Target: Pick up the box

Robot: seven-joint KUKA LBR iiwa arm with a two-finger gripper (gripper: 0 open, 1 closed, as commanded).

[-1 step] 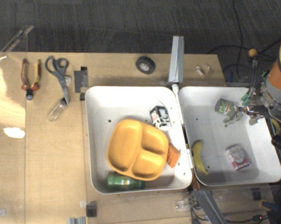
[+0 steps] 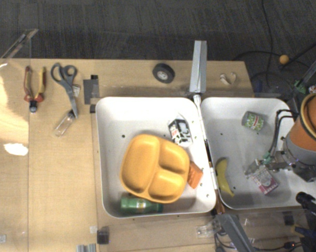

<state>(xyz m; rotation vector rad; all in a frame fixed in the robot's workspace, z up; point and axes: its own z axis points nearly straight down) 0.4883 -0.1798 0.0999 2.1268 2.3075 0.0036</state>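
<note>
A small pink and white box [image 2: 267, 184] lies on the floor of the right bin [image 2: 236, 114], near its front right. My gripper [image 2: 260, 167] hangs just above and to the left of this box, at the end of the grey arm with the orange band [image 2: 310, 122]. From this angle I cannot say whether it touches the box. An orange box [image 2: 195, 175] sticks out from under the yellow plate in the left bin. A black and white packet [image 2: 179, 132] lies near that bin's back right.
A yellow divided plate [image 2: 153, 167] fills the middle of the left bin [image 2: 112, 151], with a green bottle [image 2: 138, 204] at its front edge. In the right bin lie a banana [image 2: 223, 177] by the left wall and a green can [image 2: 253, 121] at the back. Scissors [image 2: 67, 82] and pliers [image 2: 33, 86] rest on the bench.
</note>
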